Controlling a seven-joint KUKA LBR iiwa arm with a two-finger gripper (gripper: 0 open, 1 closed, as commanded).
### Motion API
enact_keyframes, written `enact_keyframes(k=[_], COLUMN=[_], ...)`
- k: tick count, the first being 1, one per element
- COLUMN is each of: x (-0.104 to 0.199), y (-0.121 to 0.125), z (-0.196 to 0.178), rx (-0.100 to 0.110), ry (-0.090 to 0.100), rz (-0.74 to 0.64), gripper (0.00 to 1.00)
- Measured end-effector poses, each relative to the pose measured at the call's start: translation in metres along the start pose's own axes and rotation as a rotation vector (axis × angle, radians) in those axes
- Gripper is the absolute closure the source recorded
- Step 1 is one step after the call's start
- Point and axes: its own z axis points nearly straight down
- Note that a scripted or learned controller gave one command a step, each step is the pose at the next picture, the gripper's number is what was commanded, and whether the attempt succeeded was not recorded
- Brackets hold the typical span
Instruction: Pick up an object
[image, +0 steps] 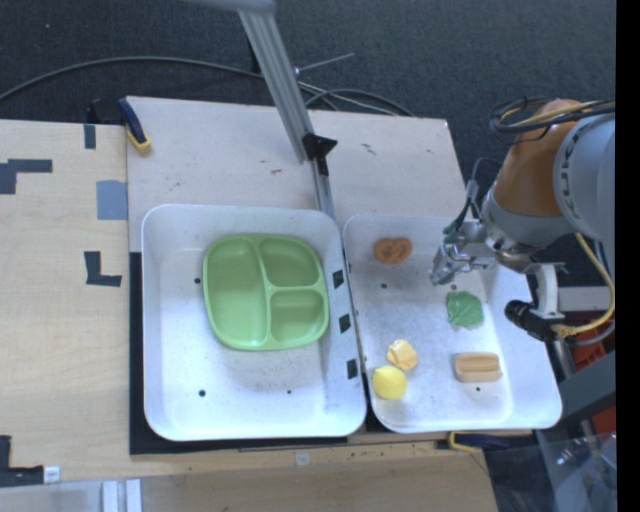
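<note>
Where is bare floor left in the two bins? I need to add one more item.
The left white bin has bare floor all around the green divided plate, widest below it. The right white bin is crowded: brown pastry, green leafy piece, yellow ball, yellow chunk, tan bun. Its centre stays bare.
</note>
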Motion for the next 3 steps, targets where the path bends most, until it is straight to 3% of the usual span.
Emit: enact_keyframes(k=[1, 2, 3], x=[-0.002, 0.002, 0.059], y=[0.011, 0.003, -0.004], z=[-0.05, -0.104, -0.092], rx=[-0.002, -0.002, 0.004], ry=[-0.001, 0.0, 0.002], rz=[-0.001, -0.001, -0.005], gripper=[1.0, 1.0, 1.0])
